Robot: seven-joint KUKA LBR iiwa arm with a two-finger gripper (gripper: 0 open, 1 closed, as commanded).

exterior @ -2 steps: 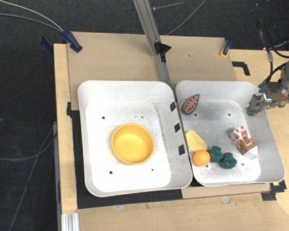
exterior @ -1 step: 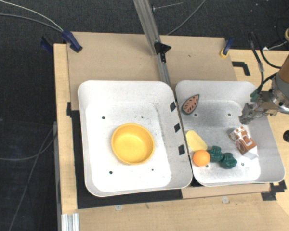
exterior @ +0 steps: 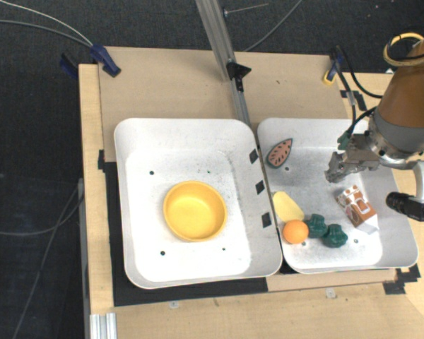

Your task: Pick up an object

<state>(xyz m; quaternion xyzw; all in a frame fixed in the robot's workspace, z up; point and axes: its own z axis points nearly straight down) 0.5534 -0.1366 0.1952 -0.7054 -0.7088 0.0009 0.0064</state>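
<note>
Camera view, writing: no brand, label or lettering could be read on any item; the small carton (exterior: 357, 205) showed orange-brown and white panels, its print too small to make out.
Camera view, bench: a light wooden bench (exterior: 169, 83) bore two shallow white bins side by side, the left bin (exterior: 138, 154) and the right bin (exterior: 396, 249), their inner rims touching.
Camera view, arm: the grey arm (exterior: 404, 97) with its orange band reached in from the right, above the right bin's far right part.
Camera view, gripper: the gripper (exterior: 339, 171) hung over bare bin floor, just above and left of the carton; whether its fingers were spread or pressed together could not be told, and nothing showed between them.
Camera view, carton: it lay in the right bin near the right wall, long axis running from upper left to lower right, apart from the gripper.
Camera view, leaf-shaped piece: a pinkish oval (exterior: 279, 152) lay near the bin's upper left corner, its tip pointing up and right.
Camera view, yellow piece: a pale yellow wedge (exterior: 286, 206) lay by the left wall, touching the orange ball (exterior: 295, 232) below it.
Camera view, green toy: a dark green lumpy item (exterior: 326, 232) lay just right of the ball, long axis roughly left to right.
Camera view, bowl: a yellow bowl (exterior: 193, 210) stood upright in the middle of the left bin.
</note>
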